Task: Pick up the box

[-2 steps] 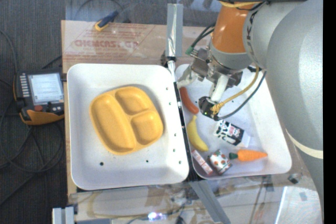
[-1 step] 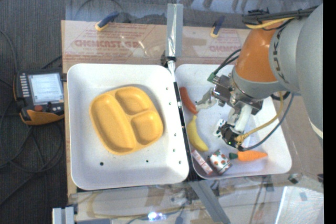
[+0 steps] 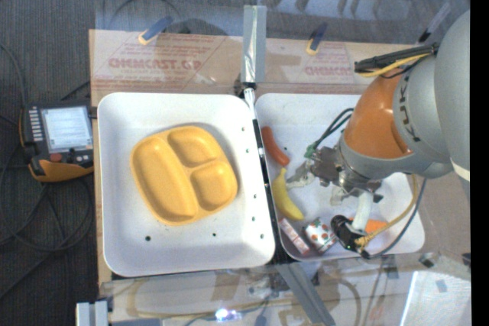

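Grey-and-orange arm is hanging over right white bin (image 3: 306, 114), hiding gripper (image 3: 344, 191); grip state unreadable. Small patterned box (image 3: 293, 235) is lying near-left, partly obscured.

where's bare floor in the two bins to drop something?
Left bin: a bare white band around the yellow tray, widest along the near edge. Right bin: bare far part, beyond the hot dog. Crowded: its near-left corner, with banana, small box and gripper above.
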Robot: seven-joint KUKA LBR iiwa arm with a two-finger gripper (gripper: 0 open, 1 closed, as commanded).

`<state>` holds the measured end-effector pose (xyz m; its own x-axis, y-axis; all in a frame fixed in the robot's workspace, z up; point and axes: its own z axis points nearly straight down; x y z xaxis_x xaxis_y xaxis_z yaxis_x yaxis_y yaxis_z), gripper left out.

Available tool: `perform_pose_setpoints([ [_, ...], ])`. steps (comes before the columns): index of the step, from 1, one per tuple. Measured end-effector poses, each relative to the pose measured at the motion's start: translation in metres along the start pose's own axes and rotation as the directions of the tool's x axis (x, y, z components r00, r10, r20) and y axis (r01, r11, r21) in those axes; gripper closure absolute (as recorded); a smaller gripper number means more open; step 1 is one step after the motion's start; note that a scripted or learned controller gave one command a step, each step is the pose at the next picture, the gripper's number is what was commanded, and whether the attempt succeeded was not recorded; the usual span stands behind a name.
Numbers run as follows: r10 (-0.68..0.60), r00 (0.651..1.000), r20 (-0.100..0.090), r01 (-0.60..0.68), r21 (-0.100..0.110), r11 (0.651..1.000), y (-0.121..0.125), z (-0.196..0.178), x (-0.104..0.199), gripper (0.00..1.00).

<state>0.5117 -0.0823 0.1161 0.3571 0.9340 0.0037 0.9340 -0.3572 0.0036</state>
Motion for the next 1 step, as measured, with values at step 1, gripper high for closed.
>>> perform_pose_setpoints([
  [1,0.074,0.997,0.011,-0.075,0.008,0.997,0.1227,-0.0673,0.0076,0.00],
])
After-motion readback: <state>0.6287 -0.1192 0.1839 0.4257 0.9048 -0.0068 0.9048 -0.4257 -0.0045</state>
